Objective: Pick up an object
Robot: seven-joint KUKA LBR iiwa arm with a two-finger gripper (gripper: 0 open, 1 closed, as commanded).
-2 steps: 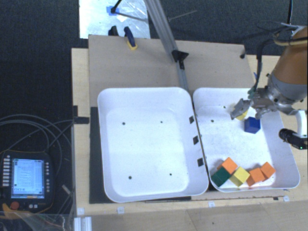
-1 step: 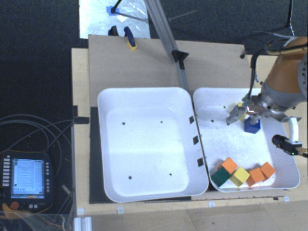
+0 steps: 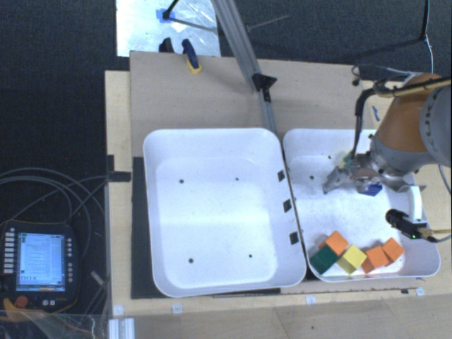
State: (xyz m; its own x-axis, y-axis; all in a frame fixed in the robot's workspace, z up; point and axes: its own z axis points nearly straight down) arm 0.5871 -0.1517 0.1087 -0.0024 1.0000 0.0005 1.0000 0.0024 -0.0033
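Observation:
My gripper hangs low over the upper middle of the right bin, below the arm's orange band. A small blue piece peeks out just under the gripper's body; I cannot tell whether it is held or lying on the bin floor. Several blocks are clustered at the bin's near edge: an orange cube, a green one, a yellow one and two more orange ones. The gripper is well above this cluster and apart from it.
The left bin lies beside the right one, with black clips on the shared rim. A grey pole slants in from the top. A teach pendant with cables sits at the far left.

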